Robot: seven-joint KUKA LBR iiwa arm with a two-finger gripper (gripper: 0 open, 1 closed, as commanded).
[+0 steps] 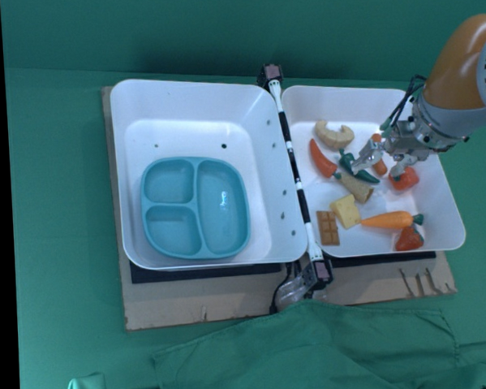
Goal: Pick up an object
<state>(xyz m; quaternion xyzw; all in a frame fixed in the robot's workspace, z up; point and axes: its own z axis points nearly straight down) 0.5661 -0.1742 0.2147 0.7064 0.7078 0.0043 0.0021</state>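
My gripper [385,161] hangs low over the right bin [439,212], near its upper middle, with its fingers spread apart. Nothing is gripped between them. One fingertip [368,154] is beside a dark green toy vegetable [358,168]. A small red piece [380,167] lies under the gap, and a red tomato [405,179] sits by the other finger. Around them lie a tan curved pastry [334,133], a red chili [322,159], a tan wedge [359,188], a yellow cheese block [346,211], a brown waffle [327,227], a carrot [388,219] and a strawberry [409,239].
The left bin [141,105] holds a teal divided plate [195,208]. A black-and-white hinge bar [294,171] runs between the bins. Both bins rest on a cardboard sheet [200,302] over green cloth. The arm with its orange band [461,60] comes in from the right.
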